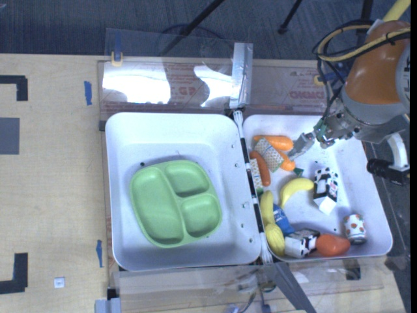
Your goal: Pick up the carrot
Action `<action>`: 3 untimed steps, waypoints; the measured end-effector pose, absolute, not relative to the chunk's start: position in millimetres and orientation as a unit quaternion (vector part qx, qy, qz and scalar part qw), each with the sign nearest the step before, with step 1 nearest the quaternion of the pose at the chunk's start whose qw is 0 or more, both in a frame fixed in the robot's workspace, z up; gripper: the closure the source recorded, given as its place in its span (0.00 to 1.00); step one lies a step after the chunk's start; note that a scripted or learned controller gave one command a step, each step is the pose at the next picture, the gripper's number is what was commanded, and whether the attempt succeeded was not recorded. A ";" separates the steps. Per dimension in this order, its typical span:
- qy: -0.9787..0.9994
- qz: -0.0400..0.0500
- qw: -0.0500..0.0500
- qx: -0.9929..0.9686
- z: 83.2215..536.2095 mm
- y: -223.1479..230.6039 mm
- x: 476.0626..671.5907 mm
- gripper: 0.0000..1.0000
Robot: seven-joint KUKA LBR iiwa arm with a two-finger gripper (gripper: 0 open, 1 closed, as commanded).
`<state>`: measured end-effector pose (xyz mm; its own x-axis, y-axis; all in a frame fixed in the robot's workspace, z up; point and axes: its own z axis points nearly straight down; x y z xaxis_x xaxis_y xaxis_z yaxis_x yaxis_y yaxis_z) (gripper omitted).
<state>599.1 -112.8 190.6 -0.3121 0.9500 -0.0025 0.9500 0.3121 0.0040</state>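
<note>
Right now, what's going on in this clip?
A grey and orange robot arm reaches in from the right over the right-hand bin, which holds a jumble of toy food. Its gripper is low at the bin's upper left, right beside the carrot, which lies on the bin floor against other pieces. Nothing looks lifted yet. A banana lies just below. The left bin holds a green divided plate.

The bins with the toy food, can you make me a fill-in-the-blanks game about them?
1. The green divided plate lies in the ____ bin.
2. The carrot lies in the ____ bin.
3. The banana is coloured ____.
4. The end effector sits over the right bin, just right of the ____.

Missing words: left; right; yellow; carrot
</note>
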 end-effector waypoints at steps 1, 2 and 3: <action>0.848 0.009 0.015 0.530 125.6 -110.0 639.6 0.00; 0.871 0.001 0.005 0.491 88.2 -140.5 637.7 0.00; 0.871 0.002 0.005 0.492 97.4 -140.9 637.6 1.00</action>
